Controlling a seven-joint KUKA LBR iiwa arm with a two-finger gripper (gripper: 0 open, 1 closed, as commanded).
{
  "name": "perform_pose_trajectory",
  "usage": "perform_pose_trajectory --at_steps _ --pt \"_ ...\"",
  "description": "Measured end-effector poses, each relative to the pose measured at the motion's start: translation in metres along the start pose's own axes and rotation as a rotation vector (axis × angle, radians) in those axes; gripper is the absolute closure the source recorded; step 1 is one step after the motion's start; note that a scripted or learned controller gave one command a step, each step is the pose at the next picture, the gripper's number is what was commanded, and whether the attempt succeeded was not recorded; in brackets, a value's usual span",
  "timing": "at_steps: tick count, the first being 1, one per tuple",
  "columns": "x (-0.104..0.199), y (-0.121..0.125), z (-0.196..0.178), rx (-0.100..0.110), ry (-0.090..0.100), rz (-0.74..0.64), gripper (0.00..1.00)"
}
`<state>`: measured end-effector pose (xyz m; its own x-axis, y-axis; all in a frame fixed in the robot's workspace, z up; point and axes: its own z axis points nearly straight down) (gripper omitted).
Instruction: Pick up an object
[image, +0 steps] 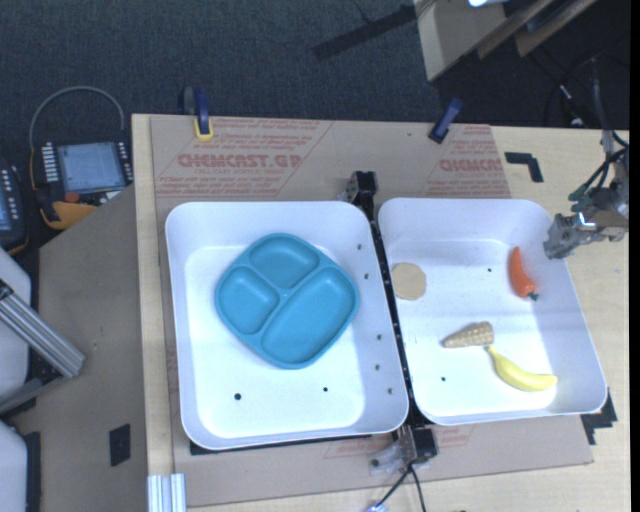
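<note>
Two white bins side by side on the worktop. Left bin (200, 400) carries a blue divided plate (288, 298), sitting toward the bin's far half. Right bin (455, 225) carries four small things: tan round disc (408, 281) against the wall next to the left bin, ridged tan cone (469, 335) near the middle, yellow banana (520, 372) toward the near right corner with its tip just beside the cone, orange carrot (519, 272) along the right wall.

Pincer (572, 232) at the right rim of the right bin, just beyond the carrot, above the wall. Spread or pressed together: cannot tell from this angle. Nothing visible in it.

Likely step: approach, no grasp made yet. Nearest candidate judged to be the carrot. Best taken across its narrow width, from straight above, keeping clear of the bin wall. Risk: wall contact or carrot rolling aside.
</note>
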<state>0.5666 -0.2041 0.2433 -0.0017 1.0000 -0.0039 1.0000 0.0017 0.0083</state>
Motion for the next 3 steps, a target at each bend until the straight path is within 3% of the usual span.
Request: perform_pose_trajectory --at_steps 2,3 --pt "0.104 -0.02 -0.011 0.01 0.005 0.001 1.0" --pt "0.156 -0.018 -0.012 0.01 0.006 -0.004 1.0"
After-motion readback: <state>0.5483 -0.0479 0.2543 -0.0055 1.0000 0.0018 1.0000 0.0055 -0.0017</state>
